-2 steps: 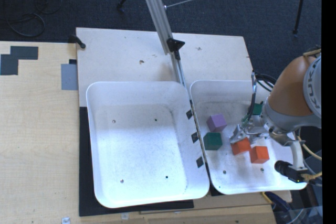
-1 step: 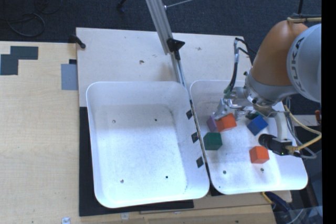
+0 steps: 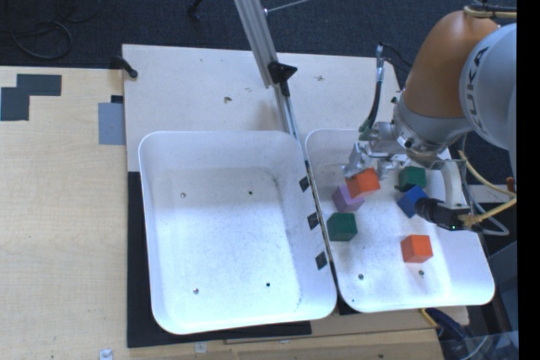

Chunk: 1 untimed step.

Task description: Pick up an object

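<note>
The pale bench (image 3: 211, 88) carries 2 white bins side by side, left bin (image 3: 169, 149) and right bin (image 3: 456, 287).

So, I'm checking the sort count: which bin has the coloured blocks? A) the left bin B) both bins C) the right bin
C: the orange block, dark green block, blue block and purple block all lie in the right bin.

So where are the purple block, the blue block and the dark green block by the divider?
Purple block (image 3: 347, 198), camera view, on its top face.
Blue block (image 3: 411, 200), camera view, on its top face.
Dark green block (image 3: 342, 226), camera view, on the middle of its front face.
</note>
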Available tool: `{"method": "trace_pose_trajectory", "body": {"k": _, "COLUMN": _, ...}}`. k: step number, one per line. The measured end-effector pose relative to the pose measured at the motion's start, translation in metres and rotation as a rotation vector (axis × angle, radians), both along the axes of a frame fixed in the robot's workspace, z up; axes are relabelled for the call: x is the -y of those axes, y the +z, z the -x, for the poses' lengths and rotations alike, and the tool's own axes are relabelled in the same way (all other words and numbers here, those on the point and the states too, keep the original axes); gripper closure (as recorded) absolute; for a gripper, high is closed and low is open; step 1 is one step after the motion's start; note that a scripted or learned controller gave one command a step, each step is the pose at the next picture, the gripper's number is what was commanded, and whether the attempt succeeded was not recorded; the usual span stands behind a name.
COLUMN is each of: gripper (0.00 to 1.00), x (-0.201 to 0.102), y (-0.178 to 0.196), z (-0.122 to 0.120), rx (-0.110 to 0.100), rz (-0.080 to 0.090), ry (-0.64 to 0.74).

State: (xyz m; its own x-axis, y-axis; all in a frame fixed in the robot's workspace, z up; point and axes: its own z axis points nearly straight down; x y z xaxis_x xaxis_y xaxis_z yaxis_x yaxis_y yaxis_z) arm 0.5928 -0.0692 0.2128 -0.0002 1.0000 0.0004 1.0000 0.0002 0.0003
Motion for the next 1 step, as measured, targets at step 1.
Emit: {"method": "trace_pose_trajectory", "body": {"k": 1, "gripper": 1.00, "x": -0.0820, "y": -0.0207, "z": 0.0530, "rx": 0.003, "rz": -0.001, "ry": 0.003}}
